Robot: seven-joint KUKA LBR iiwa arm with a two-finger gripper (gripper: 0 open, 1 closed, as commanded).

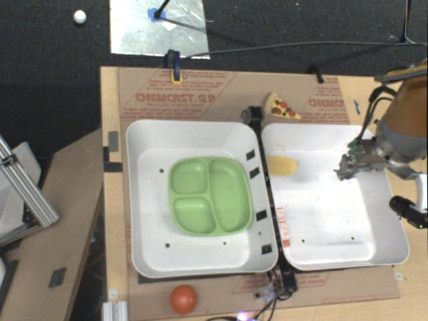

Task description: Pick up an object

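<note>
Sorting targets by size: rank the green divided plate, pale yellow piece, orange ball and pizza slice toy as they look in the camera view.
1. Green divided plate, by far the largest.
2. Orange ball.
3. Pale yellow piece and pizza slice toy look alike in size; unranked.

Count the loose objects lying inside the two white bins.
2: a green divided plate in the left bin, and a pale yellow piece at the right bin's left wall. The arm may hide more.
</note>
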